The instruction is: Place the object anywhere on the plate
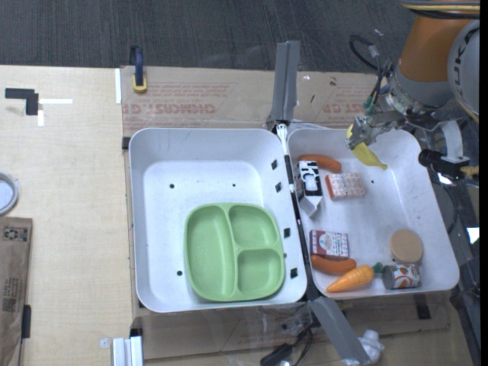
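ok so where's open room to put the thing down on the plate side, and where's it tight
The green plate has three bare compartments, and the left bin floor behind it is bare too. The right bin is crowded: sausages, cartons, carrot and can.

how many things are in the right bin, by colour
orange or red: 3, a sausage, a second sausage and a carrot
red-and-white: 2, a packet and a second packet
yellow: 1, a banana at the pincer
tan: 1, a disc
grey: 1, a can
black-and-white: 1, a box
total: 9
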